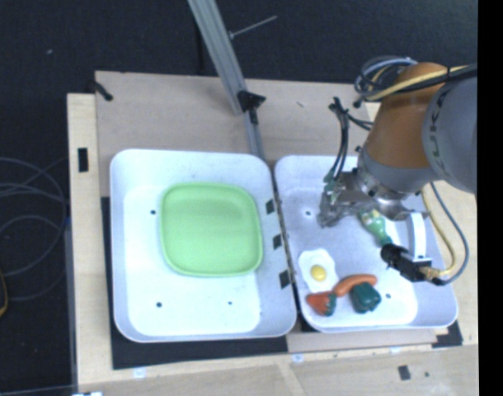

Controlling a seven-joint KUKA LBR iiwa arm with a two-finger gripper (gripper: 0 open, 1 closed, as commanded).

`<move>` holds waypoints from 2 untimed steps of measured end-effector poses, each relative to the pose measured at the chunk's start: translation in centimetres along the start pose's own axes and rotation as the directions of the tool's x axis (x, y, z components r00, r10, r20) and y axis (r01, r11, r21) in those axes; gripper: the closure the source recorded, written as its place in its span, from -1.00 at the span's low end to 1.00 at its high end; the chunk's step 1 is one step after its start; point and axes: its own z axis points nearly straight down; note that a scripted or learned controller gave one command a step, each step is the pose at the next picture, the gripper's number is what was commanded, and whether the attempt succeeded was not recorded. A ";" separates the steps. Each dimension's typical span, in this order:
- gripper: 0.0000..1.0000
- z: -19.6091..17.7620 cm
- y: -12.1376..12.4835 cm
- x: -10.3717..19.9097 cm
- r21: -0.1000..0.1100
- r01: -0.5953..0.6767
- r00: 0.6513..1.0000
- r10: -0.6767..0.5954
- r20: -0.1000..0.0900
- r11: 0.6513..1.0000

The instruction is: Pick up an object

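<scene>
While the arm [416, 139] is reached into the right bin [433, 312], the gripper [330, 213] is held low over its floor; whether the jaws are apart cannot be told. An egg [317, 270], sausage [354, 284], red piece [322, 304] and green piece [366, 298] are grouped near its front. A green plate [210, 228] is kept in the left bin [136, 304].

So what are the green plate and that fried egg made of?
The green plate looks like matte plastic: one flat pale green, soft rounded corners, no glare. The fried egg seems a toy, probably plastic or rubber, given its even white and solid yellow yolk; at this size I can't tell which.
</scene>
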 end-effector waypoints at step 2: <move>1.00 0.1 2.2 10.8 0.000 0.001 1.000 -0.001 0.000 1.000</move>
